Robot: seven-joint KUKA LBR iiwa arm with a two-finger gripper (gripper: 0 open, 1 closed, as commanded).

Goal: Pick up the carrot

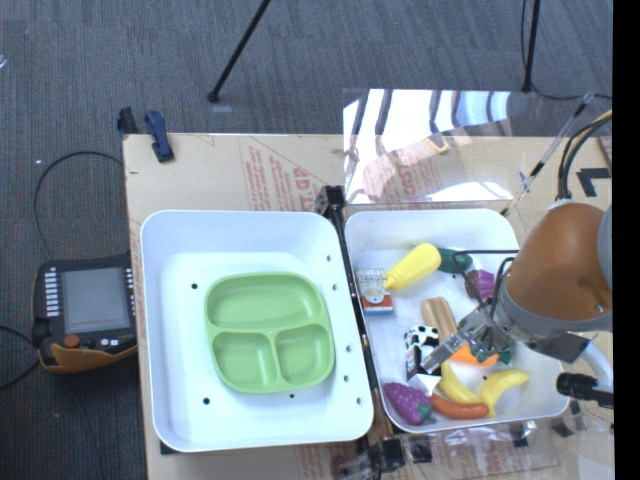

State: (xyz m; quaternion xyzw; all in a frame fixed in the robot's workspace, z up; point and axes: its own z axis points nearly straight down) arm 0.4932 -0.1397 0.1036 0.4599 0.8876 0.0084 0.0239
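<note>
The carrot point(456, 406) is a small orange piece with a green tip. It lies flat near the front wall of the right bin point(400, 230), between purple grapes point(408, 400) and a yellow banana point(504, 386). My gripper point(472, 346) hangs low over the bin's right half, just behind the carrot and apart from it. A rounded orange toy point(468, 355) shows right under the gripper. The arm's orange band point(565, 258) covers the bin's right side.
The right bin also holds a yellow corn cob point(414, 266), a small carton point(373, 290), a tan stick point(437, 315), a black-and-white toy point(421, 342) and a purple piece point(483, 283). A green divided plate point(270, 330) sits in the left bin point(170, 268).
</note>
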